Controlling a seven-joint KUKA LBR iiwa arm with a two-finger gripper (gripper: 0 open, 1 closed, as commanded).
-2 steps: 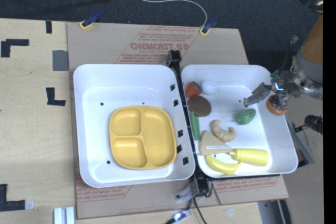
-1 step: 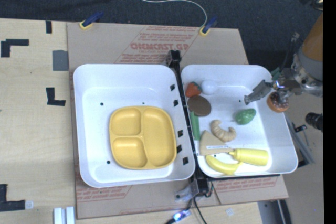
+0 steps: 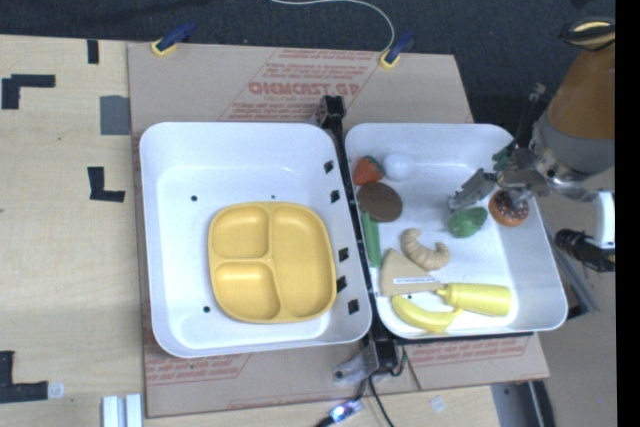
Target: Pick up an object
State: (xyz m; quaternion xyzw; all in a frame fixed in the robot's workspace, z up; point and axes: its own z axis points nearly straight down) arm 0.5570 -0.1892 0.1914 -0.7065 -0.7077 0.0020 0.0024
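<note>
Nearest you, at the right bin's [image 3: 556, 315] 6 o'clock edge, lie a banana [image 3: 420, 316] and a yellow knife [image 3: 468, 296], the knife resting on a tan slab [image 3: 400, 267]. Your likely target, though, sits further up: the green piece [image 3: 466, 223] at about 3 o'clock in that bin, since the gripper [image 3: 470, 194] hangs just above it. One grey finger [image 3: 468, 190] slants down toward the piece; from this angle you cannot tell whether the fingers are apart or together, and nothing shows between them.

To do this step well, centre over the green piece before descending. A brown-topped doughnut [image 3: 509, 208] sits just beside it toward 3 o'clock, so a skewed approach could knock that instead. Come straight down, close only once both fingers straddle the piece, then lift slowly and check it rises with you.

Outward from there, a curled pastry [image 3: 424, 249] lies near bin centre. At 10 o'clock cluster a white ball [image 3: 398, 165], a strawberry [image 3: 367, 170] and a brown disc [image 3: 380, 203], with a green stick [image 3: 371, 240] along the left wall. Over in the left bin [image 3: 160, 165], a yellow tray [image 3: 271, 261] sits well apart from your work.
</note>
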